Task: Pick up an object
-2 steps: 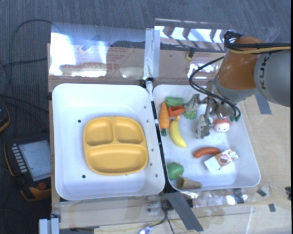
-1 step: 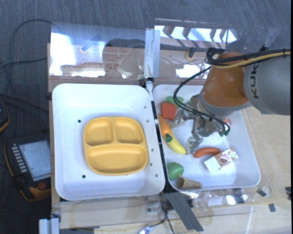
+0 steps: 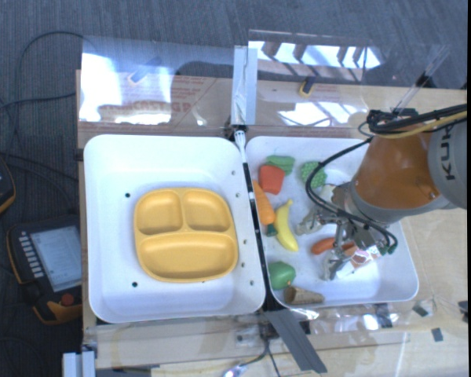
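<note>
Grey KUKA arm w/ orange band (image 3: 399, 171) reaches in from the right, over the right shallow white plastic bin (image 3: 396, 285). Two-finger metal gripper (image 3: 339, 246) sits low in that bin, right of centre, w/ cables trailing round it. Fingers open or shut? Can't tell, too much clutter at the tip, and can't make out anything clamped between them.

Toy food all in the right bin: small red-orange sausage-shaped piece (image 3: 323, 246) lies right at the gripper, touching or just under it, can't say which. Yellow plastic banana (image 3: 285, 226) just left of that, tilted. Orange carrot (image 3: 264, 206) w/ green end runs along the bin's left wall. Red strawberry w/ green cap (image 3: 272, 175) up top, near the back-left corner; green leafy piece (image 3: 314, 175) just beside it to the right. Green rounded piece (image 3: 281, 273) near the front, brown cone-shaped piece (image 3: 302, 295) at the front edge.

Left white bin (image 3: 102, 210) holds a yellow three-compartment plastic plate (image 3: 187, 234), centred, well apart from the gripper.
</note>
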Motion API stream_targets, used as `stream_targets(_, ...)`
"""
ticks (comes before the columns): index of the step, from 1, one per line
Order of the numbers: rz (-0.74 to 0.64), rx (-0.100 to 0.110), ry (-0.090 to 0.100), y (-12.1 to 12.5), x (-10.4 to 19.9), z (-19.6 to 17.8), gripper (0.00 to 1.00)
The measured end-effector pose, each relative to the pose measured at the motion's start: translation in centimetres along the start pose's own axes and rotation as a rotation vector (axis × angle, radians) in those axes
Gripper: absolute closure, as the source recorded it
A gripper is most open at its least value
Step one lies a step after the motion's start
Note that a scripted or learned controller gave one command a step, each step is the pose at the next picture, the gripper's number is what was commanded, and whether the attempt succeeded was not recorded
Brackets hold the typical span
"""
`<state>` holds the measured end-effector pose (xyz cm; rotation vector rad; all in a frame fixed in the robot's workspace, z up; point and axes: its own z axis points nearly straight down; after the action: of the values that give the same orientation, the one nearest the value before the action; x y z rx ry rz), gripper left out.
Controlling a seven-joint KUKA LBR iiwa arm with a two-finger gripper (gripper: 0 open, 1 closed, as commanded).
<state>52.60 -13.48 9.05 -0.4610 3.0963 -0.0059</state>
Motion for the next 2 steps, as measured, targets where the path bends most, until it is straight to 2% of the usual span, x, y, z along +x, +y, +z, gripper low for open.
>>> stream_targets(1,0.0,0.007,-0.003,-0.1,-0.2,-1.0,1.0)
stream_targets(2,-0.225,0.009,0.001,1.8,-0.6,-0.2,1.0)
